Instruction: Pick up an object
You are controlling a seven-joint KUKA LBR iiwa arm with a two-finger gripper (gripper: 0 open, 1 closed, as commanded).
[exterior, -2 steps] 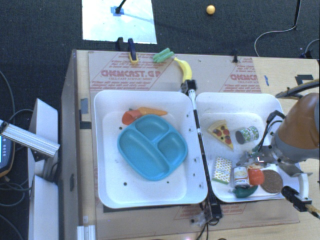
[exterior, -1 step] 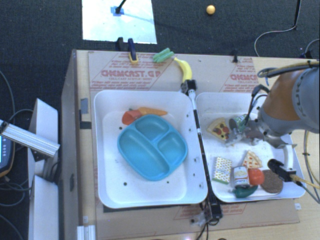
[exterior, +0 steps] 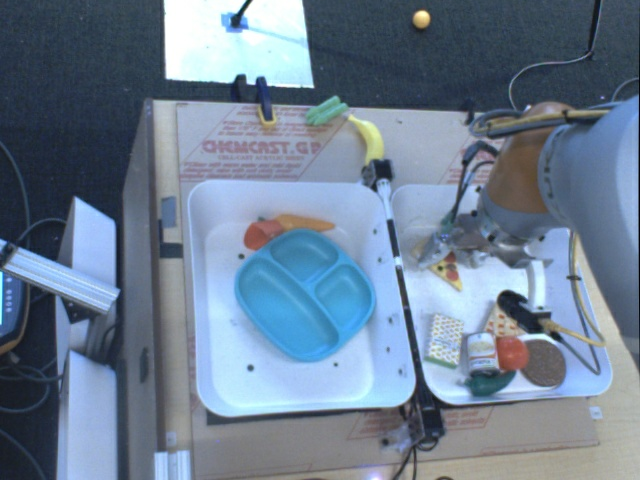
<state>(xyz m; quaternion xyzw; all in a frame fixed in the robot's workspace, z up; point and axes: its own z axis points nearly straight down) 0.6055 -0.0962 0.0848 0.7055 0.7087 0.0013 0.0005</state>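
Note:
My gripper [exterior: 436,250] hangs low in the right bin [exterior: 420,203], near its left wall and towards the back. A pizza slice toy [exterior: 451,272] lies on the bin floor just in front of and right of the gripper's tip, very close to it. Whether they touch I cannot tell. Further forward lie a pale cracker box [exterior: 445,338], a small can [exterior: 480,351], a red tomato [exterior: 513,353], a green item [exterior: 490,382], a brown round cookie [exterior: 546,364] and an orange waffle piece [exterior: 502,320].
The left bin [exterior: 220,368] holds a blue divided plate [exterior: 304,293], with a carrot [exterior: 305,224] and a red piece [exterior: 260,235] behind it. A banana [exterior: 371,139] and a green item [exterior: 326,111] lie on the cardboard behind the bins.

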